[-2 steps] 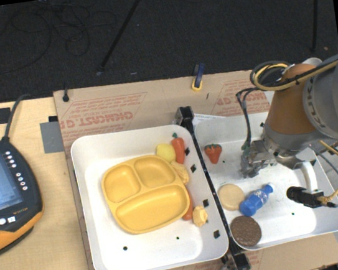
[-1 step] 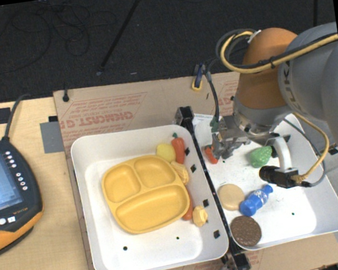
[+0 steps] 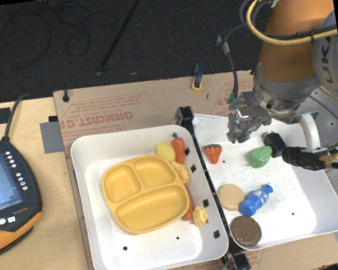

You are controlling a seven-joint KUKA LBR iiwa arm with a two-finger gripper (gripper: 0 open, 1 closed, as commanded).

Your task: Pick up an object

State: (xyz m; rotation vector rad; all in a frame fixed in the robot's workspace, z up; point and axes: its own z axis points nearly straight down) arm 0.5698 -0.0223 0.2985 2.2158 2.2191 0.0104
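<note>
The gripper (image 3: 239,132) hangs above the right bin (image 3: 322,215); how far it is spread I cannot tell. A strawberry (image 3: 213,152) lies just left of it, a green toy (image 3: 260,156) just right and below
</note>
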